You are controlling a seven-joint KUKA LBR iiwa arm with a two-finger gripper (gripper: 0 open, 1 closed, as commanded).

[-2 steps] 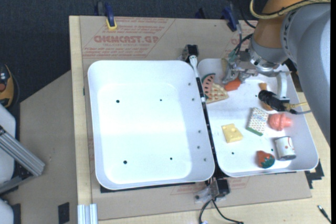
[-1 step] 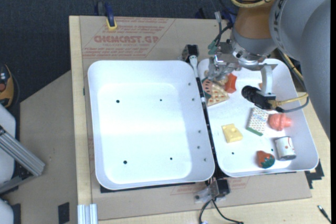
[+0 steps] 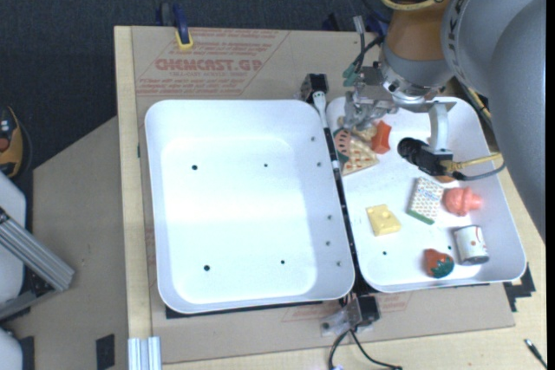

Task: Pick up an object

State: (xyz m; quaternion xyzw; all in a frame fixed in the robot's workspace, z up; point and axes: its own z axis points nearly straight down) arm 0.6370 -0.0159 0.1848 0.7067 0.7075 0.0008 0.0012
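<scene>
Grey arm's jaws (image 3: 362, 119) low at 11 o'clock of right white bin (image 3: 494, 269), over tan waffle-patterned flat piece (image 3: 355, 152) beside small orange block (image 3: 381, 135). Jaw opening: cannot tell. Step: descent for grasp. Next, I judge: close squarely, lift straight.

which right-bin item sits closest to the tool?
The orange-red piece, right beside the tool at the right bin's far end; the yellow block and pink lump lie farther off.
</scene>
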